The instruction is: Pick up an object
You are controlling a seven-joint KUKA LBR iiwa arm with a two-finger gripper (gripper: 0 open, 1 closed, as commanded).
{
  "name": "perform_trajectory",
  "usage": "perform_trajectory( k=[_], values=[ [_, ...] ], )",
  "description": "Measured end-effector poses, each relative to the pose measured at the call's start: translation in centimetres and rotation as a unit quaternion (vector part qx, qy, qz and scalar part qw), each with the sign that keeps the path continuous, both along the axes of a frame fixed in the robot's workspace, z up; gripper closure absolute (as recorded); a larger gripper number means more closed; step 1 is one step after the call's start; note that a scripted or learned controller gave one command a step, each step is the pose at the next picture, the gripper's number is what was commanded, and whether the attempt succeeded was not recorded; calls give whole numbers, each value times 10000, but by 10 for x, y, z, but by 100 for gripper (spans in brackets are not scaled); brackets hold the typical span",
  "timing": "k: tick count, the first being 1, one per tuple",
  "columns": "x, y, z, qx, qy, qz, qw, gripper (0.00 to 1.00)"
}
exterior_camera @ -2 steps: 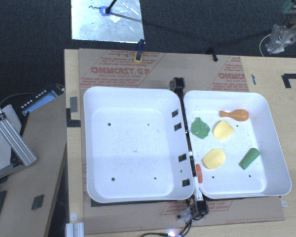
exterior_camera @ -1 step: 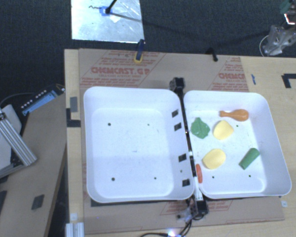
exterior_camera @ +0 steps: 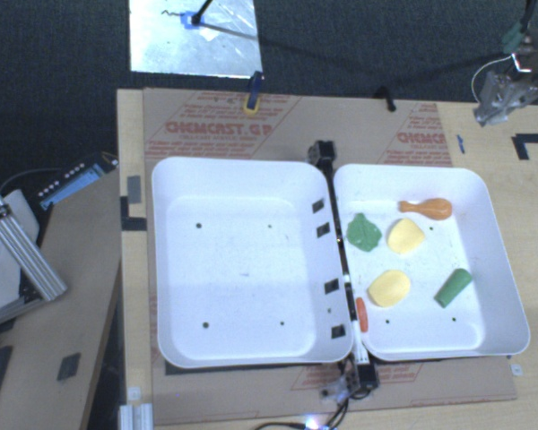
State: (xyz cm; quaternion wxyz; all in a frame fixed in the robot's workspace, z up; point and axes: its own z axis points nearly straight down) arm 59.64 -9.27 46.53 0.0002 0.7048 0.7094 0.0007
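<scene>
The grey metal gripper (exterior_camera: 507, 92) sits at the frame's top right corner, partly cut off and blurred; whether it is open or closed cannot be told, and nothing is seen in it. It hangs outside the right white bin (exterior_camera: 498, 267), well apart from the orange drumstick-shaped toy (exterior_camera: 428, 208), two yellow lumps (exterior_camera: 405, 236), leafy green piece (exterior_camera: 363, 233) and green cylinder (exterior_camera: 453, 287). A small red piece (exterior_camera: 361, 314) lies at the dividing rim. The left white bin (exterior_camera: 175, 240) offers open floor.

Gripper (exterior_camera: 500, 97) up in the far right corner of the view, raised well above the tabletop, metallic and pointing down-left. Arm barely visible at the right edge, cut off by the frame. Nothing between the fingers.
</scene>
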Motion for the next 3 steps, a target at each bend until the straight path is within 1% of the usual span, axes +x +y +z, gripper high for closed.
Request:
perform_trajectory(
  k=[1, 2, 3],
  values=[
    [-26, 5, 30, -4, -22, 0, 10000, 100],
    [-112, 19, 39, -1, -24, -4, 10000, 100],
    [-110, 41, 58, -4, -18, 0, 10000, 100]
  ],
)
